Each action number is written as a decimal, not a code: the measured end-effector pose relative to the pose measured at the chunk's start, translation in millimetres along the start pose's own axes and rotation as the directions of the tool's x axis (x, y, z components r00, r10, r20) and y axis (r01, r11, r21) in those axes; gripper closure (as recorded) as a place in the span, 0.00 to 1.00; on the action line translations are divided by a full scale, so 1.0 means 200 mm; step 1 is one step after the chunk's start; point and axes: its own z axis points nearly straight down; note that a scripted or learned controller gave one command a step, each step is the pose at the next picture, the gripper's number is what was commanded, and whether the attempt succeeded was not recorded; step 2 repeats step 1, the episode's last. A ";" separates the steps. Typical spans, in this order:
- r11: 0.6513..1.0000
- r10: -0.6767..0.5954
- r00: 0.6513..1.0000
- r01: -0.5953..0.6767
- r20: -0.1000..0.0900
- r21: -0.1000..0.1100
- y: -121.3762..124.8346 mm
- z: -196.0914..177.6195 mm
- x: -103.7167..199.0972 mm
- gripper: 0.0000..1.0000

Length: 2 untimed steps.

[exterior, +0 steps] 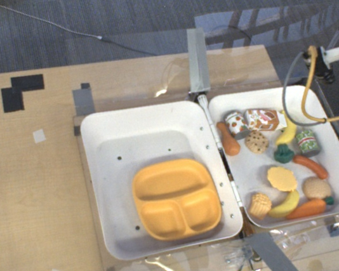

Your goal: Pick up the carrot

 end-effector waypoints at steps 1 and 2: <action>1.000 -0.009 1.000 0.009 0.029 -0.007 -0.17 0.05 0.18 1.00; 1.000 -0.009 1.000 0.009 0.029 -0.007 -0.17 0.05 0.18 1.00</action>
